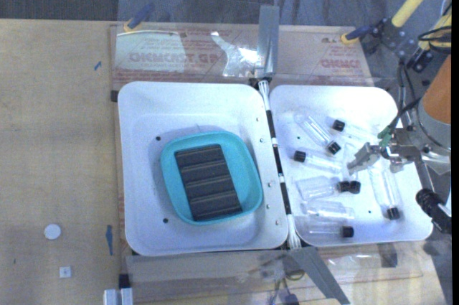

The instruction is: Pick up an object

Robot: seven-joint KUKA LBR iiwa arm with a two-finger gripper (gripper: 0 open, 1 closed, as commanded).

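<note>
Clear plastic black-capped vials (323, 135)

the arm (439, 99) is cut off by the right edge, so little more than its wrist shows behind the gripper (360, 159). the fingertips are too small and blurred to tell open from closed. the clear tubes (319, 133) around the fingers wash out against the white bin (287, 102); mostly their black caps (349, 186) can be made out
</note>
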